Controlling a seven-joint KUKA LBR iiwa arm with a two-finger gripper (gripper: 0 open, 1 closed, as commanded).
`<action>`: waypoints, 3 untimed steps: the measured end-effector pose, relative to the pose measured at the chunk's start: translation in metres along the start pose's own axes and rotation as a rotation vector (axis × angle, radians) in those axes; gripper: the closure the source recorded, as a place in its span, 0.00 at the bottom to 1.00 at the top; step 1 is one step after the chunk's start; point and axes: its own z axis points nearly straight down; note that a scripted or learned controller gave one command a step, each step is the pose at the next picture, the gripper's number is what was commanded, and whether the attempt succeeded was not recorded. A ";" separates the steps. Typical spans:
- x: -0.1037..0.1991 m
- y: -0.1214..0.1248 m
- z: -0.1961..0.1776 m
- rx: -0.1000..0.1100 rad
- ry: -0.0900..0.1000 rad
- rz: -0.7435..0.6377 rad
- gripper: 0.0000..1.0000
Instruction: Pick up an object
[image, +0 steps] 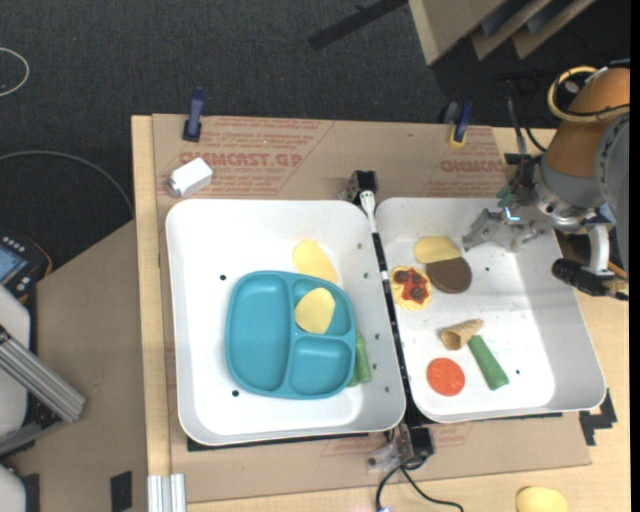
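**Desk:** Where's the arm sitting?

**Me:** I've got the gripper over the far right part of the right bin, low near the bin floor. Its two fingers are spread apart with nothing between them.

**Desk:** What's in that bin?

**Me:** Just beside the gripper, toward the divider, I see a yellow piece touching a brown oval piece. Next to those, by the bin's left wall, a red and yellow toy pizza slice. Nearer me, a tan cone-like piece touches the end of a green stick, and a red-orange disc lies close to them.

**Desk:** And the left bin?

**Me:** The left bin holds a teal divided tray with a yellow piece in its upper right compartment. Another yellow piece lies against the tray's far edge, and a green item is tucked by its right side.
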 end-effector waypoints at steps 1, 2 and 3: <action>-0.008 -0.079 -0.166 -0.028 -0.027 0.008 0.00; 0.037 -0.118 -0.303 -0.035 -0.027 0.000 0.00; 0.116 -0.176 -0.457 -0.038 -0.024 -0.004 0.00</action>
